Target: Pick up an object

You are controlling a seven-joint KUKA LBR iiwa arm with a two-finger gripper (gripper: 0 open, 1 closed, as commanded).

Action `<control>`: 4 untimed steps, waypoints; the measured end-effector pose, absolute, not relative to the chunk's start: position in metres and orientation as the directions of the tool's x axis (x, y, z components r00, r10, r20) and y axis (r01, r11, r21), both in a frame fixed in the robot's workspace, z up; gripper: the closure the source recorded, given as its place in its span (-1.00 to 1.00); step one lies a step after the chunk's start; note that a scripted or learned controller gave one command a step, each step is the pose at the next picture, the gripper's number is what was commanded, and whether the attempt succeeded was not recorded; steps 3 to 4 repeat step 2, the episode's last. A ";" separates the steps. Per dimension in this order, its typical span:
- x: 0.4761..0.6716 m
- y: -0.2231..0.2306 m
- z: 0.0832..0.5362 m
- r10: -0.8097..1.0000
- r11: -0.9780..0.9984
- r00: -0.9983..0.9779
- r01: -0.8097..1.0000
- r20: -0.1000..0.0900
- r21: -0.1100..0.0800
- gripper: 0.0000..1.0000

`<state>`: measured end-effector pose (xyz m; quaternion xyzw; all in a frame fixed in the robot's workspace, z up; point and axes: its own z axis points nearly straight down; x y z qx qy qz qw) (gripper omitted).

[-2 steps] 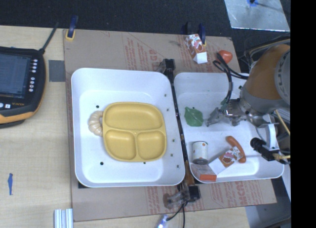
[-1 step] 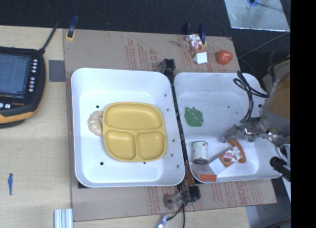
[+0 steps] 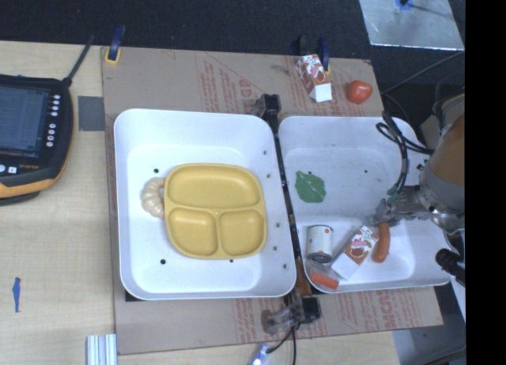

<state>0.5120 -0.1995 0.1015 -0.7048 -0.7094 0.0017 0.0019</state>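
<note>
In the right bin lie a green leaf-shaped piece, a small upright can, a little white and red carton, an orange-red sausage and a short orange piece at the front rim. My gripper reaches in from the right. It sits low over the bin's right side, just above the far end of the sausage and next to the carton. Nothing can be seen held in it.
The left bin holds a yellow divided plate with a beige pastry at its left edge. Behind the right bin stand a small carton and a red tomato. A control tablet lies at far left.
</note>
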 end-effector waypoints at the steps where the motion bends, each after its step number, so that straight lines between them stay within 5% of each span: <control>1: 0.604 -0.106 0.092 1.000 0.007 -0.007 1.000 0.001 -0.003 1.00; 2: 0.600 -0.047 0.193 1.000 0.006 -0.006 1.000 0.001 -0.002 1.00; 4: 0.600 -0.047 0.193 1.000 0.006 -0.006 1.000 0.001 -0.002 1.00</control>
